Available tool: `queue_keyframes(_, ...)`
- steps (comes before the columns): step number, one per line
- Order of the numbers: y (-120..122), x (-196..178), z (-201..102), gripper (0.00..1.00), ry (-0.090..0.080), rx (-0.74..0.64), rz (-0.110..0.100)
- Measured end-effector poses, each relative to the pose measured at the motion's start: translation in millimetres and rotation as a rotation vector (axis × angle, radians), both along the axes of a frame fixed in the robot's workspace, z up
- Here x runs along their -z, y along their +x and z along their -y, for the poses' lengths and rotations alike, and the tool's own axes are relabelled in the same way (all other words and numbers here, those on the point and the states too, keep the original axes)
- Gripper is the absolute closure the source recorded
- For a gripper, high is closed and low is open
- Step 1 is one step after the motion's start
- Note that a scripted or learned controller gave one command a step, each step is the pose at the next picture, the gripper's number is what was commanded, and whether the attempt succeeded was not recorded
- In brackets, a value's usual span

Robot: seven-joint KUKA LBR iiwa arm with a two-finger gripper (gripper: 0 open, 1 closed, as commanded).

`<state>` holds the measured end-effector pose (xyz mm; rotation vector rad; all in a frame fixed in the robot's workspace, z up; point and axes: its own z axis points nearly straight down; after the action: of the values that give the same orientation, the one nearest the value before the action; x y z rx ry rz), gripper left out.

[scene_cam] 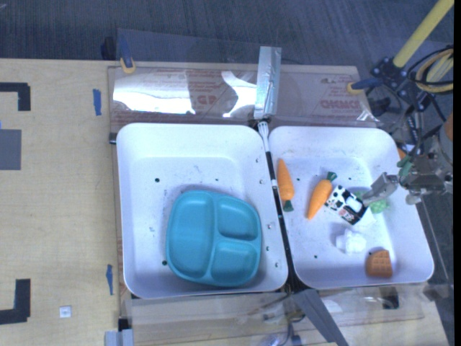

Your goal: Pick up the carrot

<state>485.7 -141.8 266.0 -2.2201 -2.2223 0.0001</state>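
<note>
1. Carrot (pixel 318 197) position: the right bin (pixel 403 265), near its centre, lying at a slant with the green top pointing toward the far edge.
2. A second carrot (pixel 285 182) lies close to the right bin's left wall, green end toward the near edge; the two are apart.
3. Gripper (pixel 380 187) position: over the right bin's right side, reaching in from the right edge. Whether the claw is released or clenched cannot be told. No carrot sits between its fingers.
4. A black-and-white object (pixel 346 205) lies just beside the gripper tip, right of the carrot.
5. A white lump (pixel 351 243) and an orange-brown piece (pixel 379 263) rest toward the near right corner.
6. The left bin (pixel 137 157) carries a teal divided plate (pixel 214 238) near its near edge.
</note>
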Motion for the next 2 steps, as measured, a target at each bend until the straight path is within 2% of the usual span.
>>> queue_keyframes(1,83.1,100.7,-44.2,0.0,0.003,-0.079,-0.008)
queue_keyframes(2,101.5,170.5,-41.7,0.0,-0.001,-0.153,0.004)
